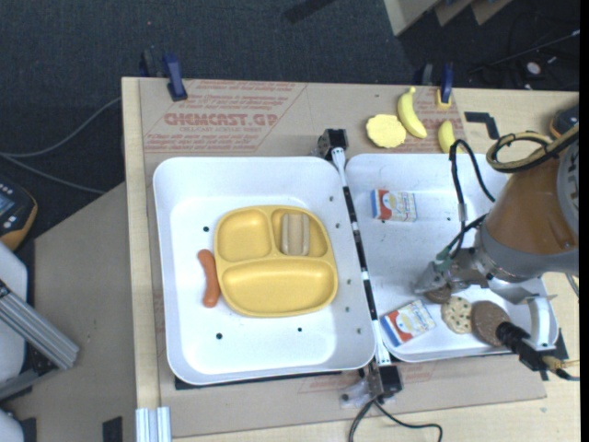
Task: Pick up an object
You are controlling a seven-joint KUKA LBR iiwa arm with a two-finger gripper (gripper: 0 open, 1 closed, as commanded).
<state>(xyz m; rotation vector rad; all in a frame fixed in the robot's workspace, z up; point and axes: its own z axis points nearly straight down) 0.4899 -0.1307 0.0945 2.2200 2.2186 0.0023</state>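
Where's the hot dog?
The hot dog lies in the left bin, just left of the yellow tray and close against its edge.

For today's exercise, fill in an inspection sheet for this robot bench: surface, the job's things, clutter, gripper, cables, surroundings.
Surface: brown board bearing two white bins, left bin and right bin.
Job's things: yellow divided tray with a sausage beside it in the left bin; two small cartons and two cookies in the right bin.
Clutter: banana and yellow pieces on the board behind the right bin.
Gripper: gripper low over the right bin by the cookies; hold not visible.
Cables: black cable along the arm.
Surroundings: dark carpet.
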